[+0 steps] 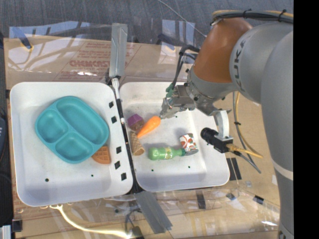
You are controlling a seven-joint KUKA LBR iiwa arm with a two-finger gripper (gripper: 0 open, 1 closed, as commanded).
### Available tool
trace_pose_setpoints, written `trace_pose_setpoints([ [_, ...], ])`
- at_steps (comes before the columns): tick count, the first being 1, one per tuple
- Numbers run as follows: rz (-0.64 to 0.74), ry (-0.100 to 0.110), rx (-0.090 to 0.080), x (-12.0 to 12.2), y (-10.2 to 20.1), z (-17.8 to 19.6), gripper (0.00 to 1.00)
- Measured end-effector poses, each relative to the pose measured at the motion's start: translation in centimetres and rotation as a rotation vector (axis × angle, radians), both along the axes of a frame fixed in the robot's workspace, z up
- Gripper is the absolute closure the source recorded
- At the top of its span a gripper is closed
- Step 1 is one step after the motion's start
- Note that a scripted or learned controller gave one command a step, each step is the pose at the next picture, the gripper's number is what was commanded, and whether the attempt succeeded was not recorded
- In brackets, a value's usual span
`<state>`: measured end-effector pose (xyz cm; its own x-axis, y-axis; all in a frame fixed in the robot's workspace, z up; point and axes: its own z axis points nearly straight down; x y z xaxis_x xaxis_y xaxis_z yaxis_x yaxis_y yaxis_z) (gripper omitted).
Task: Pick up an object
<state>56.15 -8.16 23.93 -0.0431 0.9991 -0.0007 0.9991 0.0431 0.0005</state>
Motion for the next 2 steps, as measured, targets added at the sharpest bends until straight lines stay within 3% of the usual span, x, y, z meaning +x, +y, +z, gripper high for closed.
trace_pose_setpoints([
  [1, -0.449, 0.004, 0.002, 5.0, -1.5, -14.8, 1.00],
  [2, -0.268, -0.001, 0.001, 9.6, -5.3, -6.4, 1.00],
])
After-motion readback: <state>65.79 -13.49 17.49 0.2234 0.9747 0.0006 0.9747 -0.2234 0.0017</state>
